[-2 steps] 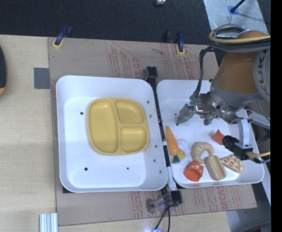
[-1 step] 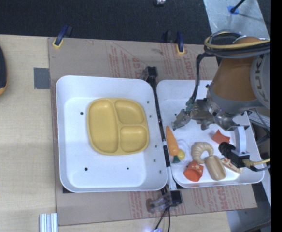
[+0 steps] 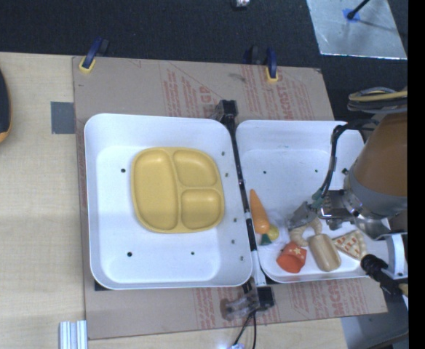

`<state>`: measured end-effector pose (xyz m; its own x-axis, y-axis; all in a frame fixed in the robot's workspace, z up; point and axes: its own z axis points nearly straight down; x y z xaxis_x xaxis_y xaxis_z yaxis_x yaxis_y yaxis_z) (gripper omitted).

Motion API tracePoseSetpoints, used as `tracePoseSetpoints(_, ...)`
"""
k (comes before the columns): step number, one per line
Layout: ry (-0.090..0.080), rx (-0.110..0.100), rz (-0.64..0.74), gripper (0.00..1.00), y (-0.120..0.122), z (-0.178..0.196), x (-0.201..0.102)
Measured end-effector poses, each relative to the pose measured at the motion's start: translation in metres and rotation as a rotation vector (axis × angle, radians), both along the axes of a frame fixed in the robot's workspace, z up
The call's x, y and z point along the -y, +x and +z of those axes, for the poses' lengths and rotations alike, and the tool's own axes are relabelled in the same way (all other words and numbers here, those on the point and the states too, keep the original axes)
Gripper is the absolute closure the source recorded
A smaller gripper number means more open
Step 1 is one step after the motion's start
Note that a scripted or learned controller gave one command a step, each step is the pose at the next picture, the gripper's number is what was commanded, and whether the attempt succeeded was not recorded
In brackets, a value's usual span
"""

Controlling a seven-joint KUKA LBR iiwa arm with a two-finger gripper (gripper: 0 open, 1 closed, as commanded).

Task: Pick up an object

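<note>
Since gripper [image 3: 305, 213] hangs low in right bin [image 3: 285, 140] just above bread roll [image 3: 324, 251], we centre over roll, clear of tomato [image 3: 292, 257] and carrot [image 3: 259, 208]; fingers' state unclear.

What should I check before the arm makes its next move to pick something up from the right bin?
1. Things to pick lie in the right bin: carrot, tomato, bread roll, pizza slice. Ok.
2. Tool sits over the right bin, near the food. Ok.
3. Something held between its fingers: cannot tell.
4. Food spaced for a clean grab: tomato and bread roll lie crowded together. Not ok.
5. Yellow tray rests in the left bin, away from the arm. Ok.
</note>
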<state>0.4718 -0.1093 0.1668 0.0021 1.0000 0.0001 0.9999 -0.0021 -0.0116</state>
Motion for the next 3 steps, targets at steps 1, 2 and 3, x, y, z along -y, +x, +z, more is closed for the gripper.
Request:
tracePoseSetpoints(1,0.001,0.006,0.005,0.00,0.035,-0.079,0.036)
tracePoseSetpoints(2,-0.001,0.009,0.007,1.00,0.035,-0.065,0.036)
tracePoseSetpoints(3,0.002,0.019,0.014,1.00,0.058,0.031,-0.032)
